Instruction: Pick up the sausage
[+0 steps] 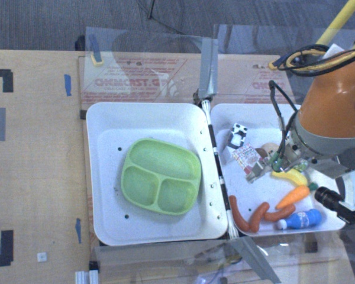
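Observation:
The sausage, red-brown and bent into a U, lies in the right bin at its front left corner, close to the divider. My gripper hangs over the middle of that bin, below the grey wrist and the orange band. It sits beside a small printed packet, well behind the sausage and a little to its right. Nothing shows as held in it.
Around the sausage lie a carrot, a yellow banana, a blue bottle and a black-and-white toy. The left bin holds a green divided plate. Cables trail off the arm.

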Robot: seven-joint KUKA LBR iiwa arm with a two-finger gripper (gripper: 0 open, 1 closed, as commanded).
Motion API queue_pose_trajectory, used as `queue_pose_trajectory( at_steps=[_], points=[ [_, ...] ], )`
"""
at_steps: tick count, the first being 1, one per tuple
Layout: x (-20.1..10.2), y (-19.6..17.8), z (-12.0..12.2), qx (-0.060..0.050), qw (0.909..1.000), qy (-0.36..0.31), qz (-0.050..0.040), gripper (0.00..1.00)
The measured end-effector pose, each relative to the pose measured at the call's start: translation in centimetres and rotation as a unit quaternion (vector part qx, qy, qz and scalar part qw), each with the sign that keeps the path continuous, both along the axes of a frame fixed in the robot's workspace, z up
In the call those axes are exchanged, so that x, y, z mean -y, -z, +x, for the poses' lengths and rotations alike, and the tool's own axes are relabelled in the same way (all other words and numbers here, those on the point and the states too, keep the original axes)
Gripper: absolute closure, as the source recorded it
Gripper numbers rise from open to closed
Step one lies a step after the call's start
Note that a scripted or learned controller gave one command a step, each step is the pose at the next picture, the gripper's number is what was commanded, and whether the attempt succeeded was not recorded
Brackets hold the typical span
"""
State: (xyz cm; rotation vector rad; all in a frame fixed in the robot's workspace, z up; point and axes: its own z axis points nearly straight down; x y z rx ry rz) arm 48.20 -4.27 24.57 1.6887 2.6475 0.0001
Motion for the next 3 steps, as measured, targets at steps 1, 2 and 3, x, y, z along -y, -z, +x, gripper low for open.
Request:
queue_pose_trajectory(
  at_steps=[1, 2, 3],
  points=[
    [-4.21, 2.57, 2.81, 0.000, 1.0000, 0.010, -0.0001, 1.00],
    [-4.24, 1.59, 2.91, 0.002, 1.0000, 0.009, -0.0006, 1.00],
    [-4.26, 1.58, 2.91, 0.002, 1.0000, 0.009, -0.0006, 0.00]
  ],
)
